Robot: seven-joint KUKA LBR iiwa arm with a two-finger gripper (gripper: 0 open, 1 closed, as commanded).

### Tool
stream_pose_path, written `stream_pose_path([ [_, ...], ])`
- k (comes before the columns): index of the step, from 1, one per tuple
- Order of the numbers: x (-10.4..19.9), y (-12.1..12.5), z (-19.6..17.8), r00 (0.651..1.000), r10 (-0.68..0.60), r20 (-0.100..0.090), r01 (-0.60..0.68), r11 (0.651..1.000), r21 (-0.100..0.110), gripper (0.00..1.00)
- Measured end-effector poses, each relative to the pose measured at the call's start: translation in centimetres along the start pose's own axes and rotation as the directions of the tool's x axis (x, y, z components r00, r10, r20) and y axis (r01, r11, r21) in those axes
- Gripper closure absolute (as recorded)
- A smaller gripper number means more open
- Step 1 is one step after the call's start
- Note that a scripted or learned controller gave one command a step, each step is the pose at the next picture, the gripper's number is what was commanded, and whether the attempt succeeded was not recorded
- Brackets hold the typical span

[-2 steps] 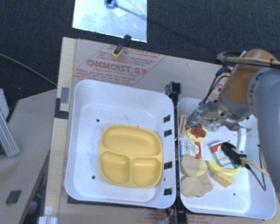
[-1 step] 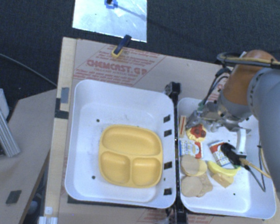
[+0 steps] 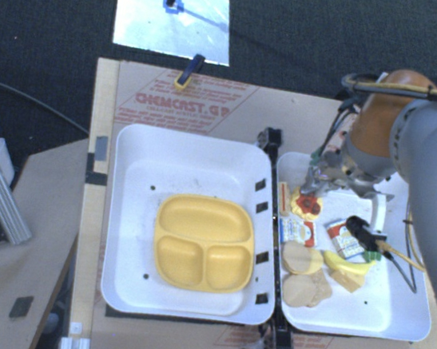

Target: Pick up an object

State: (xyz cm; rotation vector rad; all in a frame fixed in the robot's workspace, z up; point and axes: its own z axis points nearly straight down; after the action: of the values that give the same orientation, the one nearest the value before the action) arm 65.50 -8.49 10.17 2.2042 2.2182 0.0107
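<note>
Tool (image 3: 313, 193) sits low over the right bin (image 3: 404, 317) at its upper-left corner, right above a red-and-yellow object (image 3: 305, 205) beside the packets and food pieces, grip state cannot tell; yellow divided tray (image 3: 203, 242) in left bin (image 3: 134, 198).

Divided tray (image 3: 204, 243) lies in the left bin (image 3: 130, 198); food items (image 3: 315, 260) crowd the right bin (image 3: 401, 312).
</note>
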Motion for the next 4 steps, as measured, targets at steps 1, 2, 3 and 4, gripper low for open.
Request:
stream_pose_path([
  [1,5.7,-3.9,-9.0,1.0,-0.003,-0.008,0.003,1.0,0.007,1.0],
  [2,5.3,-4.0,-8.4,1.0,0.002,-0.006,-0.002,1.0,0.013,0.0],
  [3,-0.3,-5.3,-0.6,1.0,0.01,-0.004,-0.01,1.0,0.019,0.0],
  [4,-1.4,-9.7,0.6,1.0,0.004,-0.003,-0.005,1.0,-0.018,0.0],
])
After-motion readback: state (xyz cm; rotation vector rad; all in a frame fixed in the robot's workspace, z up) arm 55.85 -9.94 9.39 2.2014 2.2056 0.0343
